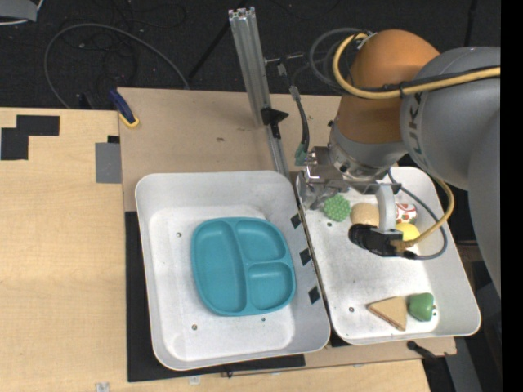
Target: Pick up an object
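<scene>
Black flooring surrounds a tan bench. Right white bin holds a small green bumpy plastic ball just beside the gripper; jaw state cannot be told. Probably light, rigid, rollable: grasp across its middle.

the left bin holds a teal divided plate near its centre. the right bin holds a green studded ball near its far left corner, under the gripper. a tan wedge touches a green piece near its front edge.
</scene>
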Available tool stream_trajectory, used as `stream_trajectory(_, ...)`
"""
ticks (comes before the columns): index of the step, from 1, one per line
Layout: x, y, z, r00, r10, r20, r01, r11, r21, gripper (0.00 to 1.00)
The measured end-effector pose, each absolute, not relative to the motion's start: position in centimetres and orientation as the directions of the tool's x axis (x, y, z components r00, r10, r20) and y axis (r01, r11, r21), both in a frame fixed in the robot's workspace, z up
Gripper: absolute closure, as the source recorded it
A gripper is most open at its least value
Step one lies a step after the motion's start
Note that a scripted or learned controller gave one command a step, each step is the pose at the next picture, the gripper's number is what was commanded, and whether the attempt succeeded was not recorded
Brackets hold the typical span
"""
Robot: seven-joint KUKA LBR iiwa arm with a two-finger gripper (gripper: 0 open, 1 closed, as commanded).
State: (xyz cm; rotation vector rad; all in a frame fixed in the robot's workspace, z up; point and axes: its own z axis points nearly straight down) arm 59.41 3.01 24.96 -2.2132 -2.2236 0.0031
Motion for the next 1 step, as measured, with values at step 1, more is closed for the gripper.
stream_trajectory(1, 59.94, 7.9, 24.73, -0.005, 1.0, 0.001, 1.0, 0.005, -0.003, 1.0)
